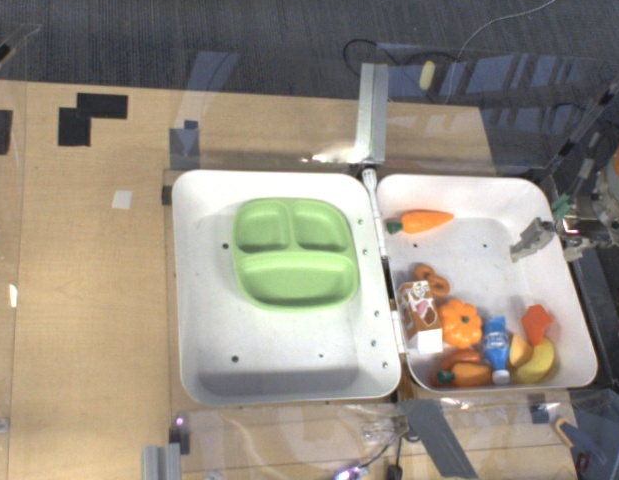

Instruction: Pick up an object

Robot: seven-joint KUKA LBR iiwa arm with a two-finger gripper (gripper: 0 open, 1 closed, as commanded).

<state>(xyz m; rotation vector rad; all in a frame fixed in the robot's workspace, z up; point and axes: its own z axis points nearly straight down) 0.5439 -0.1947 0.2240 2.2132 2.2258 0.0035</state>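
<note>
The right bin (489, 193) holds a toy carrot (421, 222) near its back left corner. A cluster of toy foods fills its front half: a small pretzel (430, 280), a snack packet (419, 308), an orange pumpkin (460, 323), a blue bottle (496, 341), a red pepper (537, 323) and a yellow banana (535, 364). My gripper (537, 236) hangs at the bin's right rim, above the bare back right part, apart from every toy. Nothing shows between its fingers.
The left bin (204, 368) carries a green divided plate (294, 251) in its middle. A metal post (373, 108) stands behind the seam between the bins. Wooden bench surface stretches to the left.
</note>
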